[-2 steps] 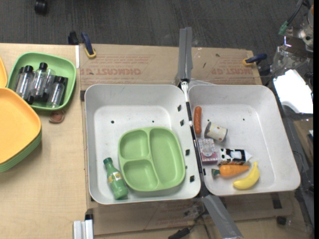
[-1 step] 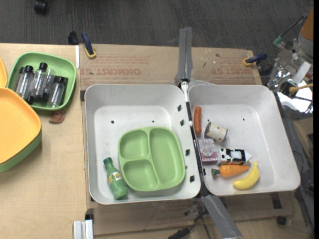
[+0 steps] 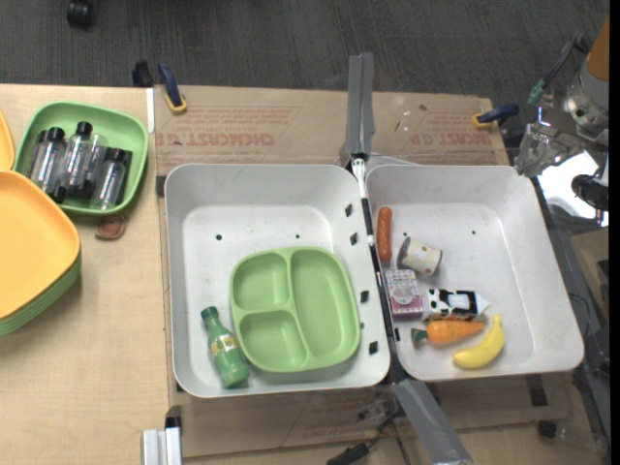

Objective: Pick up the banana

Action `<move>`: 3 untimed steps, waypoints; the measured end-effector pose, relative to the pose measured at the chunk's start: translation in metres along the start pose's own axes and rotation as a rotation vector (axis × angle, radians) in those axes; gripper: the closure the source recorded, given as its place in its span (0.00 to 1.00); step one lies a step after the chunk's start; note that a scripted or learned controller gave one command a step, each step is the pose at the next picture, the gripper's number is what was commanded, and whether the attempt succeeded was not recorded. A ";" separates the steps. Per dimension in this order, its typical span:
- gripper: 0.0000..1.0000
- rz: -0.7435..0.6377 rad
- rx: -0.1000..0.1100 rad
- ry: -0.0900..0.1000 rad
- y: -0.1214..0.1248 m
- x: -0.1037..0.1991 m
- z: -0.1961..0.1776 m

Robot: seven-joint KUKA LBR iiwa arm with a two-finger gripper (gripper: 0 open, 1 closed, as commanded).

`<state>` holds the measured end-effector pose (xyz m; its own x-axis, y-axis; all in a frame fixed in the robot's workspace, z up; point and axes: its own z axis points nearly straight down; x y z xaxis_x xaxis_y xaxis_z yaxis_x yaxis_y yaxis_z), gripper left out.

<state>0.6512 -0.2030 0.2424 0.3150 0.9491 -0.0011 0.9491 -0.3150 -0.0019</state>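
Lying at the near corner of the right bin (image 3: 542, 260), the banana (image 3: 481, 345) sits well apart from the jaws (image 3: 539, 148), which hang above that bin's far right rim, outside the wall. From the jaws, the banana is down the bin toward the camera and a little to the left. It looks like a small toy fruit: light, stiff, smooth-skinned and probably a bit slippery, so a pinch across the thick middle of its curve seems the safest hold, with the fingers set across its narrow width, not along it. A carrot (image 3: 452, 331) touches its inner side, and a black-and-white cow (image 3: 453, 303) lies just past that, so the free side is the one facing the bin's near wall. How far the jaws stand apart cannot be told; the tool is a blurred tangle of metal and cable, and nothing can be made out between its fingers.
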 end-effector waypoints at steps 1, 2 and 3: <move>1.00 0.024 -0.001 0.000 0.009 -0.002 -0.053; 1.00 -0.227 0.000 0.000 0.007 0.004 0.001; 1.00 -0.183 -0.002 -0.001 0.010 -0.004 -0.064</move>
<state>0.6592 -0.2096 0.3069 0.1372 0.9905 -0.0014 0.9905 -0.1372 -0.0002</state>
